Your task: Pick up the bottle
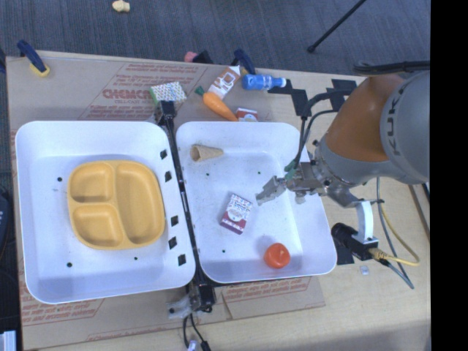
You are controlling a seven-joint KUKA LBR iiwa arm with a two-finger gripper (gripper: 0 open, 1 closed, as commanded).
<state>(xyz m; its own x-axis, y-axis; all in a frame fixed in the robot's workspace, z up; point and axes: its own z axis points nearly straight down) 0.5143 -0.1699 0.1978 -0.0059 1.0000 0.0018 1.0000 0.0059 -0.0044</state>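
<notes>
A small blue bottle (262,82) lies on its side on the cardboard behind the right bin (316,218), outside it. Just to its left lies a white and orange bottle (224,82), also outside the bin. My gripper (269,191) hangs over the middle-right of the right bin, pointing left, well in front of both bottles. It is a short way right of a red and white carton (236,213) and touches nothing that I can see.
The right bin also holds a cone (206,152) at the back and a red-orange ball (277,255) at the front. A carrot (219,106) and a small red box (247,113) lie by the bottles. A yellow divided plate (115,203) sits in the left bin (36,159).
</notes>
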